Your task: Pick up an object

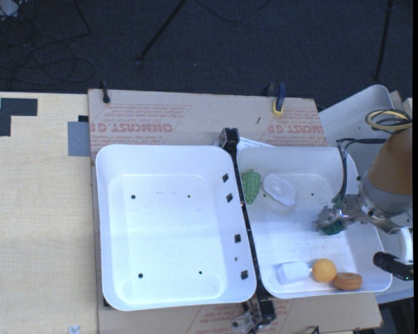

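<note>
1. Cardboard (195,120) under the two bins carries red print, upside down from this camera; the lettering is too blurred to read with confidence.
2. Grey arm (393,179) reaches in from the right, its hand (332,221) low over the right bin (299,169) near a small dark green thing; whether the hand is apart or together I cannot tell (the tips are a blur).
3. Right bin holds a green object (251,185) beside a pale translucent one (279,188); along the near wall lie a white block (291,272), an orange ball (324,270) and a brown ring (347,281).
4. Left bin (167,160) sits alongside on the worktop (35,207).
</note>
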### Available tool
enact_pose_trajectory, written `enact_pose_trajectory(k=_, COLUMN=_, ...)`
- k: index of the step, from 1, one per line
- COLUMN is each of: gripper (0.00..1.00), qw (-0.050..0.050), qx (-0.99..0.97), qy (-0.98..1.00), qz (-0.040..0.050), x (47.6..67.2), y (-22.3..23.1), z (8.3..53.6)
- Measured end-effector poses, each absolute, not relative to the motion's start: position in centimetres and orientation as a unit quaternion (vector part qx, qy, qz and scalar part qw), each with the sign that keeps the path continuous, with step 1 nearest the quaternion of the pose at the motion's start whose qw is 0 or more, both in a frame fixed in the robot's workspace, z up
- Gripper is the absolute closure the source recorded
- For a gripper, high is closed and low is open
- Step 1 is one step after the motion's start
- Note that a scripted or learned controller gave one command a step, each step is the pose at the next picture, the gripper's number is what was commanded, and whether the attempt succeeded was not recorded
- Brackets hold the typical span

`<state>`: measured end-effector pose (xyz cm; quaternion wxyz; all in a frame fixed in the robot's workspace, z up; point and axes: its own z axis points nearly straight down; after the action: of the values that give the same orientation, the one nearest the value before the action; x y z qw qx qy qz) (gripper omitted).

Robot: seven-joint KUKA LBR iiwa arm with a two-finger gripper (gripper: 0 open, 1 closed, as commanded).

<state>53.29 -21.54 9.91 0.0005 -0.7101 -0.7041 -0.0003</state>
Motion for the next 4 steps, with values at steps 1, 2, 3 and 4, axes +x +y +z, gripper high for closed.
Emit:
enact_pose_trajectory(k=1, gripper=1.0, qw=0.003, qx=-0.705, qy=-0.709, qz=-0.0005, x=50.5, y=-14.4, z=13.0)
enact_pose_trajectory(k=2, gripper=1.0, qw=0.002, qx=-0.705, qy=-0.71, qz=-0.0014, x=47.5, y=-6.5, z=19.0)
enact_pose_trajectory(k=3, gripper=1.0, qw=0.002, qx=-0.704, qy=-0.71, qz=-0.0002, x=47.5, y=2.5, z=19.7)
enact_pose_trajectory(k=4, gripper=1.0, qw=0.002, qx=-0.706, qy=-0.709, qz=0.0005, x=47.5, y=7.0, z=21.5)
